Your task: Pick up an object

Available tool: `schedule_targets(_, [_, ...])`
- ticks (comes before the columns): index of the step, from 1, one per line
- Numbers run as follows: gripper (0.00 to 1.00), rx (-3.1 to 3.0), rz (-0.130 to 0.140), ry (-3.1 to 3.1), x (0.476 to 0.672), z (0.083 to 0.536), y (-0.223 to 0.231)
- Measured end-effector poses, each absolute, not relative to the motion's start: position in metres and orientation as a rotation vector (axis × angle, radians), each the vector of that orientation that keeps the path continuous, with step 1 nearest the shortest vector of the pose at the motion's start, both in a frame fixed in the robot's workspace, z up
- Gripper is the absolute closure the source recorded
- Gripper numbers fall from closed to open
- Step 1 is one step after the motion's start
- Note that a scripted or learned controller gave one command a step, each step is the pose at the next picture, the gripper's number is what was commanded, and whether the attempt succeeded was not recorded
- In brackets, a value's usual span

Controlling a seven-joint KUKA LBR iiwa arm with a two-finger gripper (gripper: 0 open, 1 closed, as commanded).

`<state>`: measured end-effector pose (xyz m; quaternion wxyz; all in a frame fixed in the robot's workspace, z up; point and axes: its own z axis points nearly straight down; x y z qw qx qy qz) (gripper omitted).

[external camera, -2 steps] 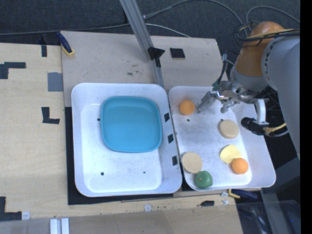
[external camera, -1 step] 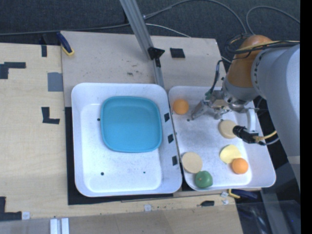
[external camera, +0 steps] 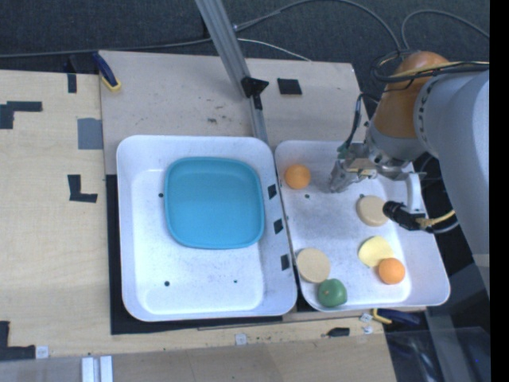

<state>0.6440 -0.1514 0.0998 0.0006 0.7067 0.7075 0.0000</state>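
The right bin (external camera: 413,297) holds several small objects. An orange ball (external camera: 297,176) lies at its upper left, and a beige disc (external camera: 371,210) sits right of centre. A yellow piece (external camera: 374,251) touches a second orange ball (external camera: 390,270) at the lower right. Another beige disc (external camera: 312,264) and a green ball (external camera: 332,292) lie along the front left. My gripper (external camera: 343,179) hangs low over the bin's upper middle, between the first orange ball and the right-hand beige disc, apart from both. I see nothing held in it.
The left bin (external camera: 139,213) carries a blue square plate (external camera: 213,201). A slanted metal pole (external camera: 231,46) rises behind the bins. A black cable with a connector (external camera: 402,213) trails from the wrist over the right bin's edge.
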Motion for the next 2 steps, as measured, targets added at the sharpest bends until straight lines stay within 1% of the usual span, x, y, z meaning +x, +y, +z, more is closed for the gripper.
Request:
schedule_targets(1, [1.00,2.218,0.004,2.220,0.648,0.162,-0.147])
schedule_targets(2, [1.00,2.219,0.003,2.220,0.642,0.210,-0.154])
